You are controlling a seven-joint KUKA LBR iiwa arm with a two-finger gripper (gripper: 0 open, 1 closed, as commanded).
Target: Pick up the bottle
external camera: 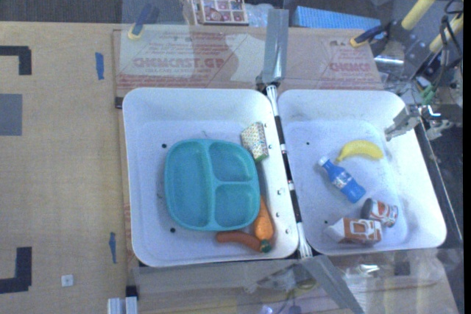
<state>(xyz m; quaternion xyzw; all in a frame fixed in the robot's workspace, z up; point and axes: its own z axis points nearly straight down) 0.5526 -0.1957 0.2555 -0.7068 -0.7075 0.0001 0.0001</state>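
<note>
- Bottle point(342, 179): blue, on its side in the right bin point(430, 187), just below the banana point(360, 151).
- Gripper point(401, 127): above that bin's upper-right edge, well apart from the bottle; nothing seen in it, finger opening can't tell.
- Left bin point(140, 158): teal tray point(212, 184), carrot point(264, 220).

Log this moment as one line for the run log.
task: pick up bottle | bottle: lying in right bin, below banana | tool: at bin's right rim, apart from bottle | status: not grasped

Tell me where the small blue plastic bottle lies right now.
The small blue plastic bottle lies on its side in the right-hand white bin, just below the yellow banana and above the small cartons.
</note>
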